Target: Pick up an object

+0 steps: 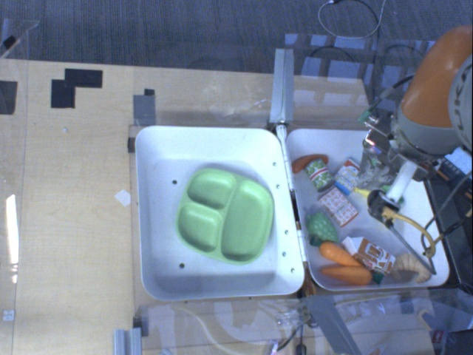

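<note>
The claw point(375, 161) hangs over the right bin point(436, 220), near its upper right part; whether its fingers are apart or together cannot be told. Below it the bin holds small packets point(338, 205), two carrots point(341, 254) and a green lump point(321, 228). The left bin point(155, 198) carries a green divided plate point(225, 214). Both bins rest on a pale wooden bench point(66, 220) with black tape marks point(74, 83). Beyond lies blue-grey carpet point(185, 21), crossed by a cable point(355, 13).

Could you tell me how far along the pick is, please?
Nothing looks picked yet: the carrots, packets and other items lie in the right bin. The arm hangs over that bin's upper right part. Grasping and lifting one item remain. The green tray sits in the left bin.
</note>
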`<action>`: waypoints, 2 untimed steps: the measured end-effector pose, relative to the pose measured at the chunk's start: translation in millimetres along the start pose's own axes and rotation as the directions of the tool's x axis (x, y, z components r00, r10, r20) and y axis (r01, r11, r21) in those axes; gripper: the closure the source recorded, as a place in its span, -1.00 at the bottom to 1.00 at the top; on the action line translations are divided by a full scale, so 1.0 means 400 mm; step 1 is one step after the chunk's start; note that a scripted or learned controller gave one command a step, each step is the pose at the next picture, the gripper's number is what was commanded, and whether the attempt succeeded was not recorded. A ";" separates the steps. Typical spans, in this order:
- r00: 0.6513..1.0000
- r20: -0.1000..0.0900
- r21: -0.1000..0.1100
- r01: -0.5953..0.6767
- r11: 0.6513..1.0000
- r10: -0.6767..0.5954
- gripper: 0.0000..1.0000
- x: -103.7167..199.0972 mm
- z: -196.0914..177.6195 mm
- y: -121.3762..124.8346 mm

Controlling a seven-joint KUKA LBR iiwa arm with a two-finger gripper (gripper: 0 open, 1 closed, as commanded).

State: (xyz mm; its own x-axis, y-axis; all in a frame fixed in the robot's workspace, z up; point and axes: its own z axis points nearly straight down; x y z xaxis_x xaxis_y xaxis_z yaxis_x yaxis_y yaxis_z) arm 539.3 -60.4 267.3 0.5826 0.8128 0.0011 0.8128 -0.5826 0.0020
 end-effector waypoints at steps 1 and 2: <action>1.000 0.000 -0.001 0.010 1.000 -0.010 1.00 0.004 -0.026 0.001; 0.969 0.001 0.001 -0.249 0.969 0.249 1.00 -0.113 0.224 0.032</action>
State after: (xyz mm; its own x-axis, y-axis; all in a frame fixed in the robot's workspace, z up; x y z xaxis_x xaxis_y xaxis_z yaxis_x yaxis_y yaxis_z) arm 523.5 -104.4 177.6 0.7664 0.6424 0.0008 0.6424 -0.7664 0.0003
